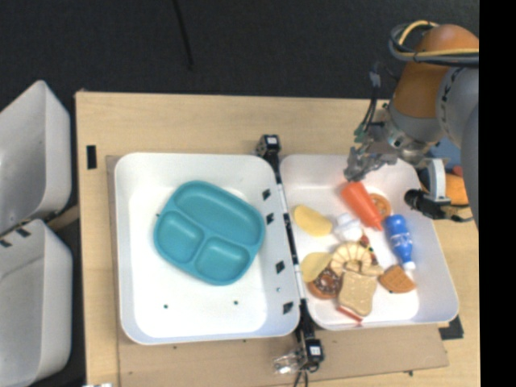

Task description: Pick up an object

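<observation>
My gripper (360,165) hangs over the back of the right bin (318,176), just above the upper end of an orange carrot-shaped toy (362,203). Nothing shows between its fingers. Below the carrot lie a blue bottle (399,239), a yellow lemon-like piece (312,221), a small white piece (348,227), a croissant (355,255), a slice of toast (359,292), a round brown cookie (397,278) and a chocolate donut (326,282).
The left bin (137,297) holds a teal divided plate (210,232). A black clamp (268,144) sits at the back where the two bins meet. White boxes (28,151) stand at the far left off the bench.
</observation>
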Controlling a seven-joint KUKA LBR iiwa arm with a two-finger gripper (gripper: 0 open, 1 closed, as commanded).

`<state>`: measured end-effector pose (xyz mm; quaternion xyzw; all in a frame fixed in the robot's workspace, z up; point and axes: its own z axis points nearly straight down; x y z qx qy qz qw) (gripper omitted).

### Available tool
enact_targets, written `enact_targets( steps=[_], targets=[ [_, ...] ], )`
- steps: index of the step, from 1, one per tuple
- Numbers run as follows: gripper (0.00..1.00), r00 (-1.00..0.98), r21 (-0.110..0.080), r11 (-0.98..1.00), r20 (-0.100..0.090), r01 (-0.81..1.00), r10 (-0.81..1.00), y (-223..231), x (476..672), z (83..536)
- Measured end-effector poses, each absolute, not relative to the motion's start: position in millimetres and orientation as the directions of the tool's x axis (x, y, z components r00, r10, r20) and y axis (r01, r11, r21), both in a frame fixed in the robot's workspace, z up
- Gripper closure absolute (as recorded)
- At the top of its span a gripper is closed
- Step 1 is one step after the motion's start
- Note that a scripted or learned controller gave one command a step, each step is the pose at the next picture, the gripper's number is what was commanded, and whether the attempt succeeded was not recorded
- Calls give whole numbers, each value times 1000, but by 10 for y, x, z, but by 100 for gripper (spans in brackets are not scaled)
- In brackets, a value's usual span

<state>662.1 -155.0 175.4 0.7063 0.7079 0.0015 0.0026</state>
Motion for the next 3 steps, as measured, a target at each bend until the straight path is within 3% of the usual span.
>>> enact_targets(
  steps=[1,2,3],
  targets=[
    [100,-3,7,3,-2,1000,1000,-1558,6735,2265],
    [100,-6,2,6,-1,1000,1000,-1566,6744,2417],
    [100,-4,-1,4,0,1000,1000,-1205,6343,2462]
  ],
)
